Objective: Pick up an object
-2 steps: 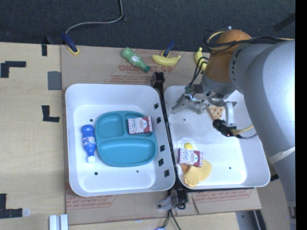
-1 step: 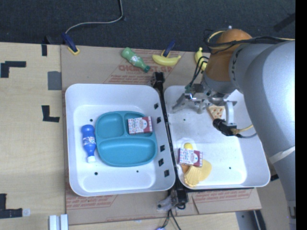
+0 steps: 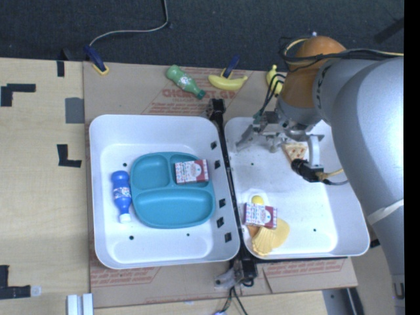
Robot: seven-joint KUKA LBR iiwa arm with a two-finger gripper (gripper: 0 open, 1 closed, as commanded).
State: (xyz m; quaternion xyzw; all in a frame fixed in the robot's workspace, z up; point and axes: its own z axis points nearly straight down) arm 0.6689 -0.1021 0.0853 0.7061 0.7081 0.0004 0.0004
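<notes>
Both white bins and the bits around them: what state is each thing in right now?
Blue bottle: lying flat, left bin, beside tray.
Teal tray: flat in the left bin.
Small carton: on the tray.
Second carton: right bin, atop yellow items.
Green bottle: lying outside the bins.
Banana: outside the bins.
Pincer: over right bin.

The scene is viewed from one fixed camera set above the bench (image 3: 39, 176), looking down at a slant. Both white bins are framed whole: the left bin (image 3: 105, 195) and the right bin (image 3: 328, 228). The arm (image 3: 367, 123) is seen large at the right. A dark floor is seen at the far edge.
</notes>
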